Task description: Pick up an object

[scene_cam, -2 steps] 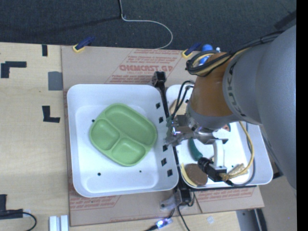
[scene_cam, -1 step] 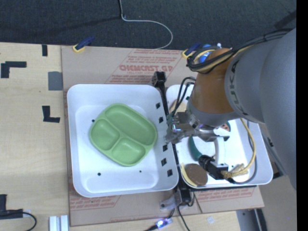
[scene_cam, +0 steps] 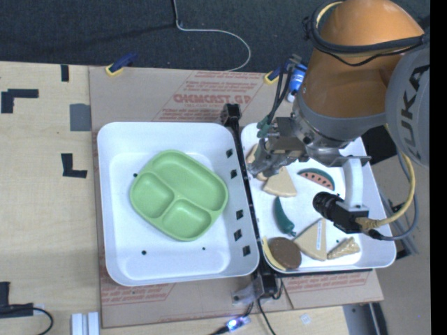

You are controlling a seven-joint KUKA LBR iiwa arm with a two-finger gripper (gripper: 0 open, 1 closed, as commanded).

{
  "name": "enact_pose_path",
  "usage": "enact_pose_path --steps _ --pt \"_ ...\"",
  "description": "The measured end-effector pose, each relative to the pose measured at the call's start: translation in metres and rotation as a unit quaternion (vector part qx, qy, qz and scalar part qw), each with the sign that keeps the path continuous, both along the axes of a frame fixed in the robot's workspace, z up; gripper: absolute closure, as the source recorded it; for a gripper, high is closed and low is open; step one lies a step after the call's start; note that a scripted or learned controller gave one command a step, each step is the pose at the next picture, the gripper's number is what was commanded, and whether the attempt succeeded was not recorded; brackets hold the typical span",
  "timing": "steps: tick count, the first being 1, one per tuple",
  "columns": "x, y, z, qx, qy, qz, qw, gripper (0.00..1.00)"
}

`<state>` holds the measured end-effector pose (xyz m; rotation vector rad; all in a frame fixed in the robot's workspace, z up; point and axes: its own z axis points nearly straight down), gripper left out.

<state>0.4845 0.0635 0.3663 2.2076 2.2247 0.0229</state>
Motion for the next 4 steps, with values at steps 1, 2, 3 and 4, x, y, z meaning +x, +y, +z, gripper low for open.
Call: enact_pose_path --steps 1,2,3,4 --pt "-0.001 -0.001 0.007 -0.0028 0.008 -0.003 1.0 1.0" --pt "0.024 0.005 -0.04 -0.0035 0.01 -0.003 0.9999 1.0" --pt "0.049 0.058 0.073 -0.0008 0.002 0.0 1.0 1.0" --pt "0.039 0.051 -0.076 -0.0049 0.016 -0.004 0.9999 1.0"
